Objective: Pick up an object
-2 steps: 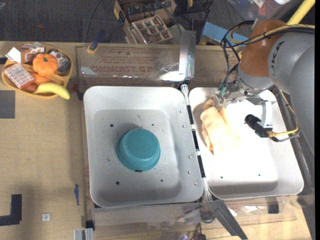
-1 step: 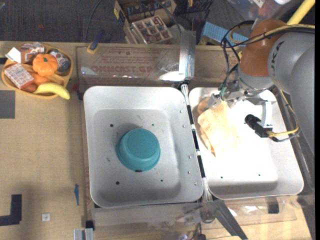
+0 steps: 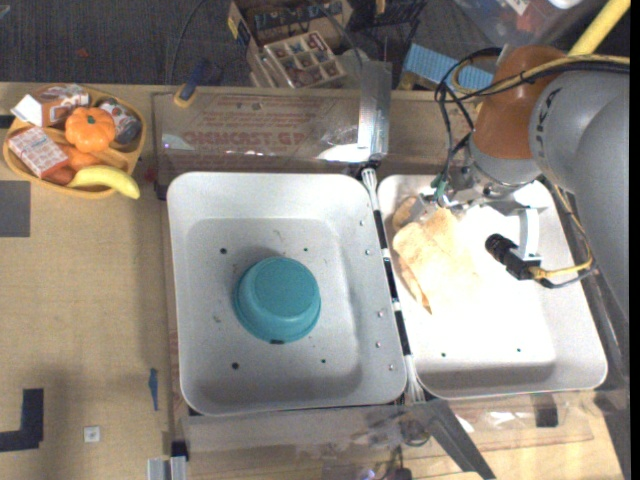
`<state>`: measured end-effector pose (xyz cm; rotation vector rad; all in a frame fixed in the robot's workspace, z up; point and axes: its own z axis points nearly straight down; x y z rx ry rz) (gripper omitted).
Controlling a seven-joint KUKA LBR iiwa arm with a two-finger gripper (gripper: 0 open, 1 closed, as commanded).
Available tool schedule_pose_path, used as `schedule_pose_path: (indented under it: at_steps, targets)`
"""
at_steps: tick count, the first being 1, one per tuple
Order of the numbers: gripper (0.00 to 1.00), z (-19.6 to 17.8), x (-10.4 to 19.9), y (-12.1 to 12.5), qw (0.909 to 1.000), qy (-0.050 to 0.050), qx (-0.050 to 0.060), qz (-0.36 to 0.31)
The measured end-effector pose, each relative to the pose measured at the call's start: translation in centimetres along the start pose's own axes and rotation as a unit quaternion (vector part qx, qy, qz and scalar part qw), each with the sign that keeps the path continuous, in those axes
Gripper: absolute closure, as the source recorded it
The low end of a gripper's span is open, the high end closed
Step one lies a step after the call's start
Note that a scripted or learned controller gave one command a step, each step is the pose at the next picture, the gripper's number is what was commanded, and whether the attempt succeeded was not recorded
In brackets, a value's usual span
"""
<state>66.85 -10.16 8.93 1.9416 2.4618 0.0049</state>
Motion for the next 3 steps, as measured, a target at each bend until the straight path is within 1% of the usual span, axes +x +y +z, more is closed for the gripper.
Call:
schedule_pose_path:
  at_steps: [1, 2, 3]
  targets:
    - [1.00, -1.2, -0.1, 0.2, 1.0000, -0.001, -0.003, 0.000]
    - [1.00, -9.6, 3.1, -5.1, 0.9955, 0.001, 0.003, 0.095]
    - [1.00, -6.2, 0.9, -7.9, 0.9973, 0.002, 0.004, 0.074]
